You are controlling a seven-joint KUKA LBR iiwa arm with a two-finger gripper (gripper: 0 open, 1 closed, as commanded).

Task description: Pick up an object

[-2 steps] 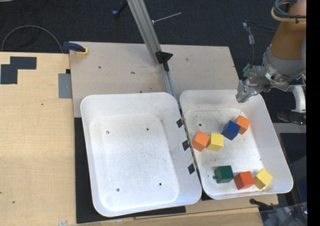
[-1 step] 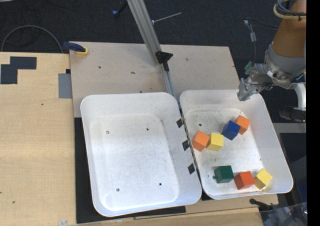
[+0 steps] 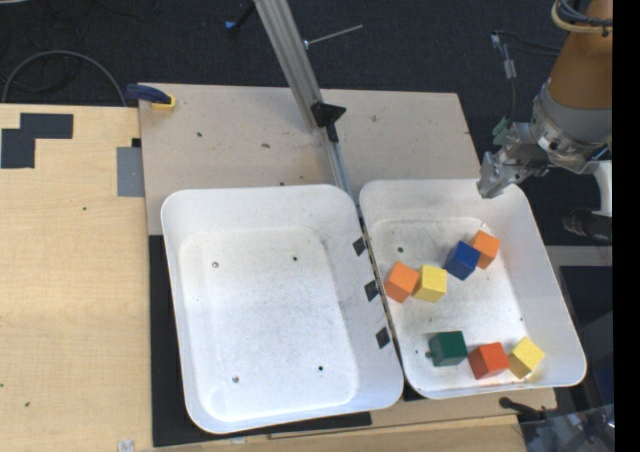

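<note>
The right bin point(image 3: 545, 270) holds several small blocks. A blue block point(image 3: 462, 260) touches an orange one point(image 3: 486, 247) near the middle. Left of them an orange block point(image 3: 401, 281) sits against a yellow one point(image 3: 432, 283). Along the near edge lie a green block point(image 3: 448, 348), a red block point(image 3: 488, 359) and a yellow block point(image 3: 527, 356). My gripper point(image 3: 493, 178) hangs over the far right corner of that bin, above and behind the blocks, with nothing seen in it. Its fingertips blur against the bin rim.
The left bin point(image 3: 190, 220) stands beside the right one, joined by black clips. A slanted aluminium bar point(image 3: 295, 50) rises behind the bins. A small blue and yellow clamp point(image 3: 152, 95) lies at the board's far left corner.
</note>
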